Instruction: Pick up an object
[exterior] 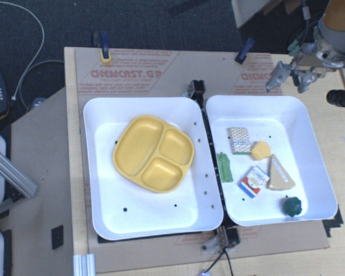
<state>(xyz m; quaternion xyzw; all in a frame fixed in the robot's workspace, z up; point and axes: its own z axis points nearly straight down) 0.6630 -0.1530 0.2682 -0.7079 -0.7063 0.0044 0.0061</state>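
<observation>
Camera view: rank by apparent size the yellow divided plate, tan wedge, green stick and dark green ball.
1. Yellow divided plastic plate, by far the largest
2. Tan wedge-shaped block
3. Green flat stick
4. Dark green ball

The wedge and stick look close.

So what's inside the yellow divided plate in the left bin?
Nothing visible: the yellow plate shows three bare compartments. It lies in the left bin, and the bin floor beneath it is covered, so anything under it cannot be seen.
</observation>
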